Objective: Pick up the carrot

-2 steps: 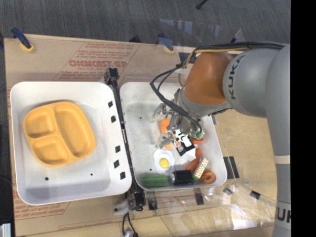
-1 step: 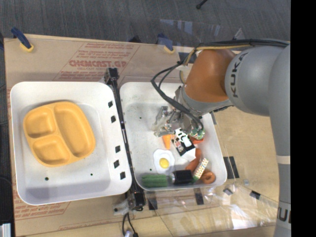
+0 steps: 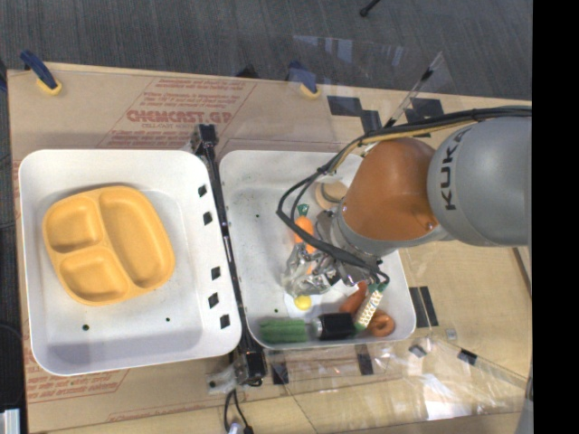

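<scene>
The carrot [image 3: 304, 231] is a small orange piece with a green tip, lying in the right bin [image 3: 249, 242] near its middle. The arm's orange band [image 3: 389, 193] hangs over the bin and hides the carrot's right part. My gripper [image 3: 308, 270], a metallic cluster, sits low in the bin just below the carrot, close to it or touching it. Whether anything is between its tips is not visible.
Along the right bin's front wall lie a green cucumber [image 3: 282, 331], a black block [image 3: 337, 326], a yellow piece [image 3: 301, 303], a corn cob [image 3: 369, 307] and red-orange items [image 3: 383, 324]. A yellow divided plate [image 3: 107, 242] sits in the left bin [image 3: 54, 342].
</scene>
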You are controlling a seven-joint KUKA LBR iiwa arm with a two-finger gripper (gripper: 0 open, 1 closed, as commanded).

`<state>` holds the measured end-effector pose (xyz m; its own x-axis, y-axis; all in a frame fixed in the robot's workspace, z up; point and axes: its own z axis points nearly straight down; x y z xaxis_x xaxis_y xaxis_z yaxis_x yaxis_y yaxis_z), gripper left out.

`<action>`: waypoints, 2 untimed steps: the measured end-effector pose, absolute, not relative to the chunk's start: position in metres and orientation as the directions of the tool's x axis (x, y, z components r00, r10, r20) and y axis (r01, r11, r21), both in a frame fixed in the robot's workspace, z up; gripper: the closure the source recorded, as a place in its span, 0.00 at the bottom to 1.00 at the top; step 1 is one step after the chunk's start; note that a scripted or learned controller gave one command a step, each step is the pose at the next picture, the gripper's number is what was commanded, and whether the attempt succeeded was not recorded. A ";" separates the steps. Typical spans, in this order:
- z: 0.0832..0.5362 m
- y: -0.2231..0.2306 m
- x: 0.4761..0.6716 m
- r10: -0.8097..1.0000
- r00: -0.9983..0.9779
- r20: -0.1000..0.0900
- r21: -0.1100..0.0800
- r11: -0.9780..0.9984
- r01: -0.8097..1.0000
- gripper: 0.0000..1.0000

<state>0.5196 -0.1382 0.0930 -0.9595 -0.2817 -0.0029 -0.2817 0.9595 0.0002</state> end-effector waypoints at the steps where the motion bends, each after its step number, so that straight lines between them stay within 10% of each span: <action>1: 0.147 -0.092 0.525 -0.150 -0.989 -0.007 0.000 0.989 -0.150 1.00; 2: 0.092 -0.120 0.514 -0.634 -0.774 -0.001 0.001 0.774 -0.634 1.00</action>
